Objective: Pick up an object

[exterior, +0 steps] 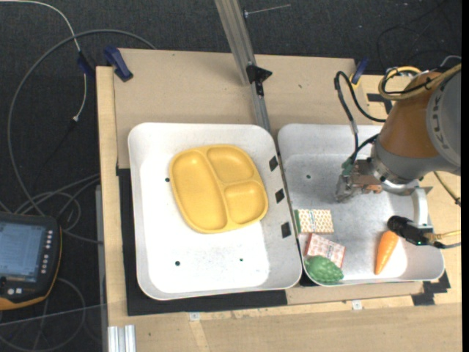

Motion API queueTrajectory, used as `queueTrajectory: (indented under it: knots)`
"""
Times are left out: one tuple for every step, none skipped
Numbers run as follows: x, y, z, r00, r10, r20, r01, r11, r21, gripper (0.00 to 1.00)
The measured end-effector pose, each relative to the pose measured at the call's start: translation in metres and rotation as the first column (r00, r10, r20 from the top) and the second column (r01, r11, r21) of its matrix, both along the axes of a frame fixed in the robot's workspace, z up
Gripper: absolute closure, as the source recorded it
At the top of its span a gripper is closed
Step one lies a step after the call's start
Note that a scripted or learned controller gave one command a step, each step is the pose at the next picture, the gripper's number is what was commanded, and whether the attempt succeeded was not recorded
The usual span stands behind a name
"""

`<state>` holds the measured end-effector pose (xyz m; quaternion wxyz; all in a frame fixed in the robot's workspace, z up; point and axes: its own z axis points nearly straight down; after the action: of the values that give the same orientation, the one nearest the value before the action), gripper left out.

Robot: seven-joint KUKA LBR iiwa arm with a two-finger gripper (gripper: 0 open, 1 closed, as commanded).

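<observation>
Now hand (346,189) hovers over right bin (322,149), carrot (385,251) well apart

Arm (418,134) reaching in from right, wrist bent down, gripper (350,187) low.

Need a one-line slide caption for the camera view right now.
Claw over right bin above carrot, two packets and green item; yellow tray in left bin.

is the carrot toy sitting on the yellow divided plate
No, the carrot lies in the right bin, while the yellow plate sits in the left bin.
</observation>
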<state>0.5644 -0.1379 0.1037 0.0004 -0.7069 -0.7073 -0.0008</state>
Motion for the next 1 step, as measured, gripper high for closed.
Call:
queueTrajectory:
  knots:
    - [0.0045, -0.004, 0.0445, 1.0, 0.0, 0.005, 0.0, 1.0, -0.003, 1.0]
